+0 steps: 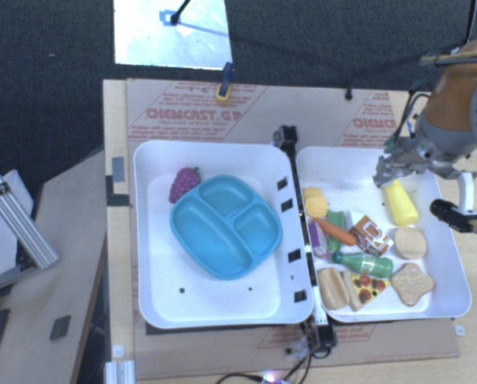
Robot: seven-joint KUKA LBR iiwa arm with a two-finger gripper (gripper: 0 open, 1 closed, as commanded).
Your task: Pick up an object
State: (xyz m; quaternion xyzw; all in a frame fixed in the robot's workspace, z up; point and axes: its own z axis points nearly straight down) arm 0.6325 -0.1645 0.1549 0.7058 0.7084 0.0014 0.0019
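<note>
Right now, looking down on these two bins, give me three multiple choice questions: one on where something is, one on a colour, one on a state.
1. Where do the purple grapes lie?
A. In the left bin, touching the tray
B. In the right bin
C. On the floor

2. What colour is the divided tray?
A. Red
B. Light blue
C. Black

3. How does the green bottle rest?
A. Upright
B. On its side
C. Between the fingers of the gripper

Answers: 1 A, the grapes sit at the tray's upper left edge. 2 B, it is plainly light blue. 3 B, it lies flat among the toy food.
</note>
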